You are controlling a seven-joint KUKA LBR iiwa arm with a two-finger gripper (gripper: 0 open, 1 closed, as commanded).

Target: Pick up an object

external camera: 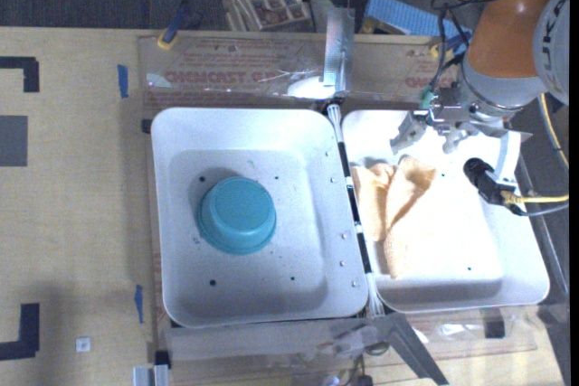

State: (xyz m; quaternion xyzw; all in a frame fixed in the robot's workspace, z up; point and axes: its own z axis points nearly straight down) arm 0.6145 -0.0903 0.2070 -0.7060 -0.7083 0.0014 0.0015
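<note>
A peach cloth (401, 208) lies crumpled in the right bin (516, 280), against that bin's left wall. One fold of it rises toward its upper edge. My gripper (426, 140) hangs over the far part of the right bin, just above that upper edge. Its two fingers (403, 135) stand spread apart, with nothing seen between them. A teal bowl (237, 214) sits upside down in the middle of the left bin (181, 136), well left of the gripper.
A black cable plug (482, 176) and a yellow wire hang from the wrist over the right bin's right side. A cardboard wall (235, 72) and a metal bracket (337, 50) stand behind the bins. Clutter fills the floor beyond.
</note>
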